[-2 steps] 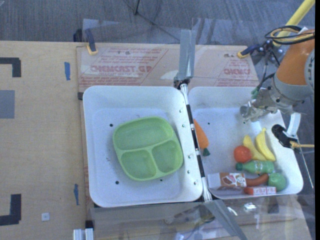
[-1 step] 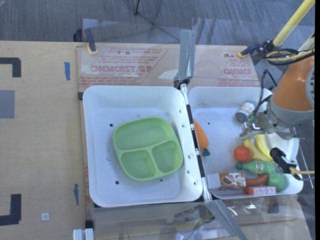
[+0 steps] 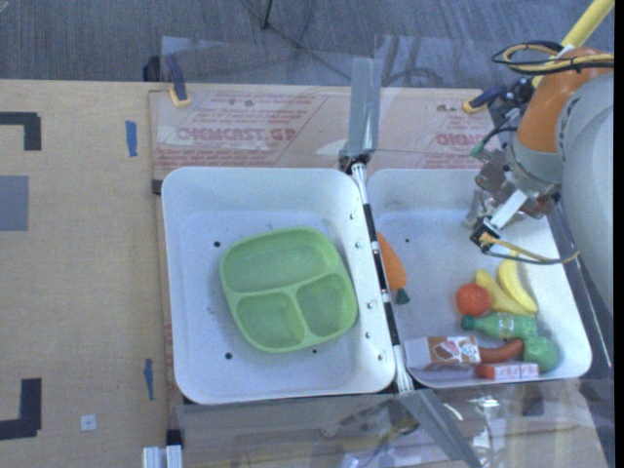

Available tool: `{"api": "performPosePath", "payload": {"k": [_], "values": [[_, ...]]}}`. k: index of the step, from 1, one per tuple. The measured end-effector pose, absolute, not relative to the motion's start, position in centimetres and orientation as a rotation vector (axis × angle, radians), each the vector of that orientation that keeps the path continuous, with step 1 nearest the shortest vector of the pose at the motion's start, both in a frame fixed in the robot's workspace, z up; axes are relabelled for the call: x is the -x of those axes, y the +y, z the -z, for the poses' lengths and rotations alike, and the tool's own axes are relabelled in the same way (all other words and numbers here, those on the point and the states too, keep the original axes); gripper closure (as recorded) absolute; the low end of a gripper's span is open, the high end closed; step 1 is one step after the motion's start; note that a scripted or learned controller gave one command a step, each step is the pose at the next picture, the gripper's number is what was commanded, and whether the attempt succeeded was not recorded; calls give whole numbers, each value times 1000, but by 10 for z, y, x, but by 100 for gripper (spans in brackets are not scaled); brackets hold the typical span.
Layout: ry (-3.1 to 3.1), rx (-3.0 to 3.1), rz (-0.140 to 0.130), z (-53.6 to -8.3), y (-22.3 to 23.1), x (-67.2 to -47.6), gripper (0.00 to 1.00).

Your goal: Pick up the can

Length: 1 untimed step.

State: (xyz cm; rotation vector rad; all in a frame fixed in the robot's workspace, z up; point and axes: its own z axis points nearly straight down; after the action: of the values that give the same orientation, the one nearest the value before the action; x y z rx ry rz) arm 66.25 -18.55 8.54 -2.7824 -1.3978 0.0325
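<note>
The can [image 3: 449, 351] lies on its side at the near edge of the right bin [image 3: 429, 224]; it has a white label with orange and brown print. My gripper [image 3: 490, 210] hangs over the far right part of that bin, well behind the can and apart from it. Nothing shows under the gripper but bare bin floor.
Beside the can lie a red sausage-like toy [image 3: 499, 351], a green bottle [image 3: 505, 326], a green round piece [image 3: 542, 355], a tomato [image 3: 474, 299] and a banana [image 3: 517, 287]. A carrot [image 3: 392, 264] rests along the divider. The left bin [image 3: 195, 203] holds a green divided plate [image 3: 287, 290].
</note>
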Motion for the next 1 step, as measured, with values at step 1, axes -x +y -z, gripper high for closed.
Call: {"api": "performPosePath", "payload": {"k": [1], "values": [[-1376,2826,0,-224,-197,-651,100]]}}
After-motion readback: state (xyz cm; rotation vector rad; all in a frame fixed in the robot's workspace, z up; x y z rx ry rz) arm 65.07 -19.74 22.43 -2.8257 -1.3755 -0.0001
